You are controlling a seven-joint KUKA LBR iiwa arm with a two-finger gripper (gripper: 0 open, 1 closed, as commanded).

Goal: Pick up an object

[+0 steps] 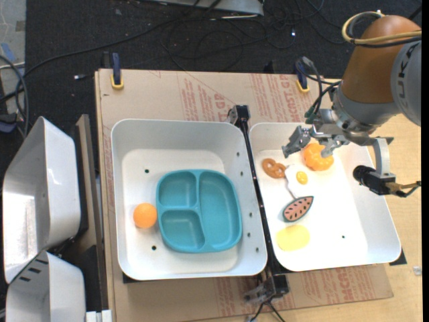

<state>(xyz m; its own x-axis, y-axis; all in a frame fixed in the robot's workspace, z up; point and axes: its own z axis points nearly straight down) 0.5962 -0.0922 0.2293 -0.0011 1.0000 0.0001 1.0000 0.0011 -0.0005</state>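
Observation:
My gripper (310, 150) hangs over the far part of the right bin (375, 227), fingers spread and open. An orange round toy fruit (318, 159) lies just under and between the fingers; a gap shows between the left finger (293, 145) and the fruit. Near it in the same bin lie a brown pretzel (273, 168), a small yellow piece (301, 177), a pink-and-green melon slice (297, 208) and a flat yellow disc (293, 237).
The left bin (127, 153) holds a teal divided plate (199, 210) and an orange ball (145, 215) to its left. A black cable fitting (370, 178) hangs over the right bin's right side. White tubs (37, 186) stand off the bench at the left.

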